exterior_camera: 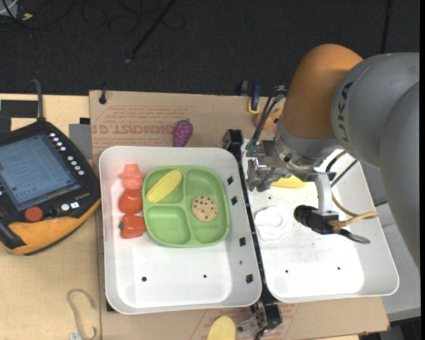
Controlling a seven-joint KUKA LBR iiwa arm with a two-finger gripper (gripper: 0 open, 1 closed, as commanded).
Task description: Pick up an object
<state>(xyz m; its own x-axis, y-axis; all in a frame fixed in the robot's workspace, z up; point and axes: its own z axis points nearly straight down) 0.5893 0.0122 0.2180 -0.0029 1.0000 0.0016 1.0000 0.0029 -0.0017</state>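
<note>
Evenly lit, slightly soft — dark background above.

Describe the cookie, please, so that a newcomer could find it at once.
Look in the left bin, at the green plate with three compartments. The cookie lies in the plate's right compartment: round, tan, dotted with dark chips, unlike the long yellow corn in the compartment beside it.

The gripper (261,179) hangs over the right bin's (340,275) far left corner, near a yellow object (292,183) and a white lump (270,222). In the left bin (170,278), a green plate (171,227) carries corn (163,184) and a cookie (204,207). Red toys (129,202) sit along the bin's left edge.
</note>
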